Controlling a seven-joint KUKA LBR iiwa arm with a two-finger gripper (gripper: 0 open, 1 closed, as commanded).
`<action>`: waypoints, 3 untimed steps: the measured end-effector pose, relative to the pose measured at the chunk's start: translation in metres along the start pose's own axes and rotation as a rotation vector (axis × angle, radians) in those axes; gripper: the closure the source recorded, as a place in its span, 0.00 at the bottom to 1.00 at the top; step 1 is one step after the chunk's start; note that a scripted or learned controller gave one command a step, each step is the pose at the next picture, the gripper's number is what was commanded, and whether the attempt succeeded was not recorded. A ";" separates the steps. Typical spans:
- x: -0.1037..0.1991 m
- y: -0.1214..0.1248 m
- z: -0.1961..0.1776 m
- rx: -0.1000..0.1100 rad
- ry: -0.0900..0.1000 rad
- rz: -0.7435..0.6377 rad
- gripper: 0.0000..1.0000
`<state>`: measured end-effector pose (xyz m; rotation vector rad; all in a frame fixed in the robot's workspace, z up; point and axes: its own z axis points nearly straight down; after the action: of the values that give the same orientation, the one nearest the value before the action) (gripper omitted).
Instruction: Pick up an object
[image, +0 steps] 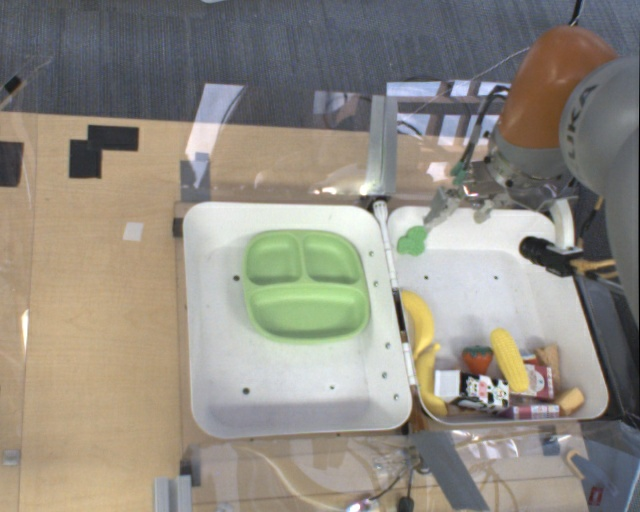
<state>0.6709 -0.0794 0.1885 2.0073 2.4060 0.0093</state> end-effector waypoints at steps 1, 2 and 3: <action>-0.026 -0.004 -0.142 0.001 0.000 0.243 0.00; -0.030 -0.006 -0.033 0.007 0.000 0.640 0.00; -0.063 -0.042 0.092 0.006 -0.001 0.600 0.00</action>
<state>0.6421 -0.1486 0.0960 2.6335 1.7078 0.0044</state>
